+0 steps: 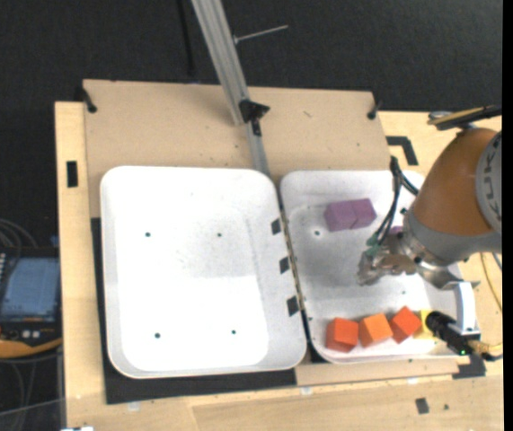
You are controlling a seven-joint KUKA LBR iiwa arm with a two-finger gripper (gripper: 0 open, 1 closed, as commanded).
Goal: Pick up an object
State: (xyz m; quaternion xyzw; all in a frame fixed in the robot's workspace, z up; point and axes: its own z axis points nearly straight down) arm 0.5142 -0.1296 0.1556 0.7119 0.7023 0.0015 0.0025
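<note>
- Gripper (pixel 375 268): camera view, over the middle of the right bin (pixel 321 263), on the arm reaching in from the right. Whether it is apart or together cannot be told, and no object is seen in its grasp.
- Purple block (pixel 349 214): right bin, far part, just beyond the gripper and slightly to its left. It lies flat and stands apart from the walls. It is the closest candidate for the pick.
- Orange blocks, three (pixel 374 329): right bin, near edge, in a row left to right, touching or nearly so, close to the near wall.
- Left bin (pixel 184 259): beside the right bin, their rims meeting.
- Handling, judged: the blocks look like small, light, stiff pieces with plain faces. They are unlikely to deform or break, but may skid on the smooth bin floor.
- Hold, judged: take the purple block across its shorter pair of opposite faces, coming from above. The orange row is crowded, leaving little room between neighbours and the wall, so it is the poorer choice.
</note>
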